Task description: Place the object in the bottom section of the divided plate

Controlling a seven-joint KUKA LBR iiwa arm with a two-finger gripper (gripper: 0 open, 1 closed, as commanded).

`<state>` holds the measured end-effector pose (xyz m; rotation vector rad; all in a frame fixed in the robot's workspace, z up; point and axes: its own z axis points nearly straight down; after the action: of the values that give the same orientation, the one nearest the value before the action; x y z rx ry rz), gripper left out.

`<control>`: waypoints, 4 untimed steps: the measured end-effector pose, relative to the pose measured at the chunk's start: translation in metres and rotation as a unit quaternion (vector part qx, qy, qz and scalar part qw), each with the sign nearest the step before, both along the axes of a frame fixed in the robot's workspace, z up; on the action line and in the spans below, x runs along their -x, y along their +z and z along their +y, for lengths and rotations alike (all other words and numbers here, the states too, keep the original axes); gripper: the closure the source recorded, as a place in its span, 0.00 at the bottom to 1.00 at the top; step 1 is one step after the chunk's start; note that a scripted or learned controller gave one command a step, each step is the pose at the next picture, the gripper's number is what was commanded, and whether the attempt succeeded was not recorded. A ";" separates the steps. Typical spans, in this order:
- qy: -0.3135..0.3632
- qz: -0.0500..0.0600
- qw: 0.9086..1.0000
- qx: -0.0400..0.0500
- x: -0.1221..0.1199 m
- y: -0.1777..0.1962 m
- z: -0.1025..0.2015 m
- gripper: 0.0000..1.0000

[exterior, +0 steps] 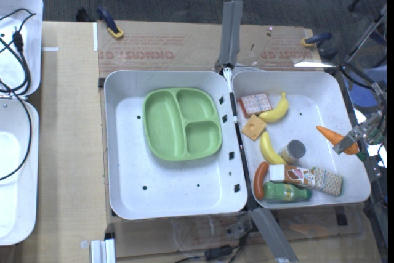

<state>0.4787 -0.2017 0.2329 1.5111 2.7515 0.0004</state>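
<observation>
A green divided plate (182, 90) lies in the left bin (120, 151); it has one long section on its left and two smaller ones on its right, all bare. An orange carrot (331, 135) lies at the right side of the right bin (320, 80). My gripper (360, 135) reaches in over that bin's right rim and sits right at the carrot's thick end. Whether it grips the carrot cannot be made out.
The right bin also holds two bananas (277, 110), a red-and-white packet (255, 103), an orange cracker (254, 127), a grey can (296, 149), a red sausage (260, 177), a green bottle (287, 193) and a patterned box (319, 180). A grey divider post (231, 34) stands between the bins.
</observation>
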 end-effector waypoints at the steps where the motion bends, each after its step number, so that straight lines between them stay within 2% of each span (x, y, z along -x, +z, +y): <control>1: -0.008 0.002 1.000 0.000 -0.045 -0.042 0.118 1.00; 2: 0.018 0.002 1.000 0.000 -0.078 -0.043 0.203 1.00; 3: -0.057 0.002 0.998 0.000 -0.084 -0.042 0.202 1.00; 4: -0.046 0.002 0.999 0.000 -0.111 -0.042 0.296 1.00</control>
<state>0.5896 0.0939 0.1904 1.6365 2.6823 -0.0037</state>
